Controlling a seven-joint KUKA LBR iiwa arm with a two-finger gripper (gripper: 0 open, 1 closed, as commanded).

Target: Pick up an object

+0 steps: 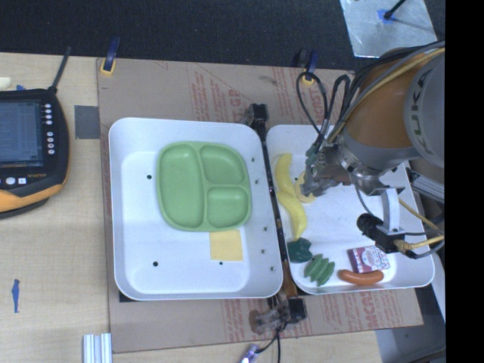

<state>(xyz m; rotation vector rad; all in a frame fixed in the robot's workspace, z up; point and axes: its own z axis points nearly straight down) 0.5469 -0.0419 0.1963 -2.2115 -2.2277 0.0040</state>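
Note:
The right bin (333, 218) holds a yellow banana (290, 195) along its left side. At its front lie a dark green piece (299, 249), a lighter green ridged piece (320, 269), an orange-red sausage (361, 277) and a small red and white packet (369, 259). My gripper (308, 191) hangs low over the bin's back left part, right beside the banana's upper half. The wrist and cables hide its tips.
The left bin (136, 263) bears a green divided plate (204, 185) and a flat yellow square (226, 245) just in front of it. A black and orange pendant (26, 146) lies on the bench at far left. Clamps (259, 116) sit between the bins.

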